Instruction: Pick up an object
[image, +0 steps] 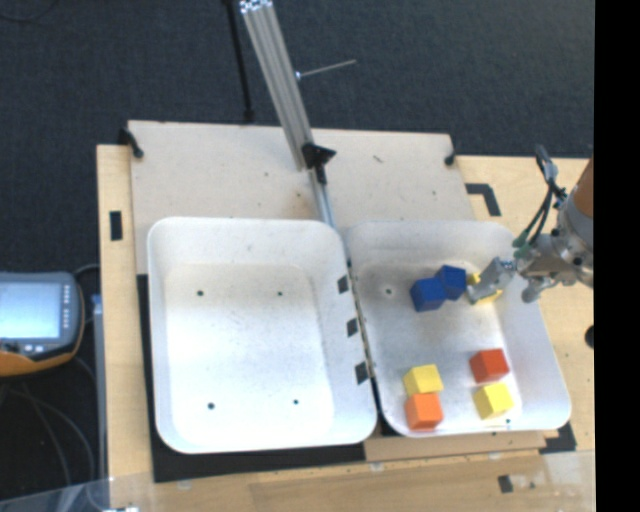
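Observation:
In the right bin (520, 330) a blue block (438, 288) lies near the middle of the far half. My gripper (497, 278) reaches in from the right edge and ends just to the right of the blue block. A small yellow piece (485, 288) sits at the gripper's tip, touching or nearly touching the blue block. Toward the bin's near side lie a yellow block (423, 379), an orange block (424, 410), a red block (488, 365) and a second yellow block (494, 400).
The left bin (250, 335) stands beside the right one, with a dark divider between them. A slanted metal rail (285, 90) rises from the far side of the bench. A grey device (35, 315) sits off the bench's left edge.

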